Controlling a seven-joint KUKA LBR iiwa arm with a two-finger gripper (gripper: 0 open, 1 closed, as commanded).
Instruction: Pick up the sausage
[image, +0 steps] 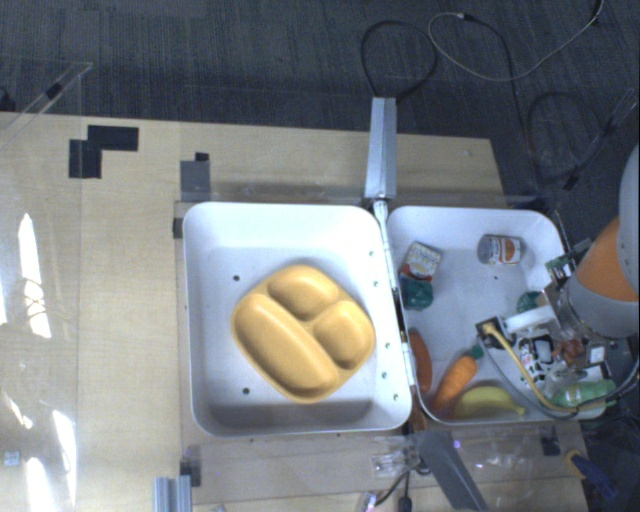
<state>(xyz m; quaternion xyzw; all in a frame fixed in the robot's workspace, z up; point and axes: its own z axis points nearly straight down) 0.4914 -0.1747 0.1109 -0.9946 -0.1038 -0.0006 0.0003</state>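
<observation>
The sausage (421, 362) is a short reddish-brown link lying along the left wall of the right bin (455, 225), near its front. An orange carrot (456, 378) lies just to its right, almost touching it. My gripper (540, 352) hangs low over the front right part of the same bin, wrapped in cables, with the orange wrist band (610, 265) above it. It is well to the right of the sausage, with the carrot and a banana (490, 401) between them. Nothing shows held in it.
The left bin (205, 300) holds a large yellow bread-like lump (303, 328). The right bin also holds a small can (500, 249), a printed packet (422, 259), a teal item (417, 293), a green item (530, 299) and a green bottle (583, 393).
</observation>
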